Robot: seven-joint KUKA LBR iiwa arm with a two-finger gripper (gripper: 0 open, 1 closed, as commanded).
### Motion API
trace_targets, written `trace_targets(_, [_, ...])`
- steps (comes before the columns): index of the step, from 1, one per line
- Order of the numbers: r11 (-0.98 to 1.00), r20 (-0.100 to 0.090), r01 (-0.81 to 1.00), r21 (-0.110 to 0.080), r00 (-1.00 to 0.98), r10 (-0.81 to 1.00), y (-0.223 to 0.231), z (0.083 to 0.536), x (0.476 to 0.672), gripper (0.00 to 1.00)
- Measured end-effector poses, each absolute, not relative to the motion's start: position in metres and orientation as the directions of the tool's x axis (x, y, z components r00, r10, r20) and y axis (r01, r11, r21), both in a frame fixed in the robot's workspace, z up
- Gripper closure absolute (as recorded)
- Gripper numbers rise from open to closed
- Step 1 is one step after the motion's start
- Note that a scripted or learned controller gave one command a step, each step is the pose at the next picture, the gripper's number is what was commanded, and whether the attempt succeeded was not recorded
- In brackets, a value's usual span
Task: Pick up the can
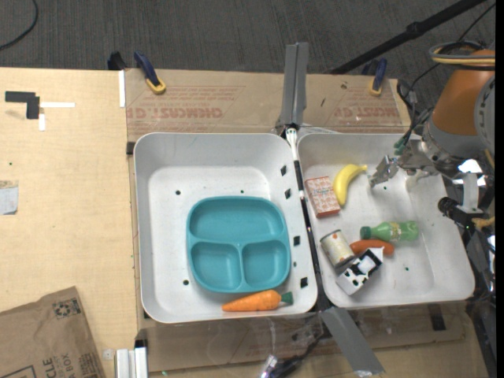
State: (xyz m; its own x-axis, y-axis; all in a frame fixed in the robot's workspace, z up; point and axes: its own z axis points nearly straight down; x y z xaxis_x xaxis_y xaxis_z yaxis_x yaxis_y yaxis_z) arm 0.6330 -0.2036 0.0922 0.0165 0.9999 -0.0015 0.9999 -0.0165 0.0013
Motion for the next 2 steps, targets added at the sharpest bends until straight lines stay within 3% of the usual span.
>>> trace_targets(1, [-0.045, 0.002, 0.999, -0.003, 0.045, 0.999, -0.2093, 0.0923, 0.6592, 0.0])
trace_targets(2, [-0.045, 0.002, 0.999, -0.002, 0.045, 0.999, -0.2092, 0.0923, 0.6592, 0.0])
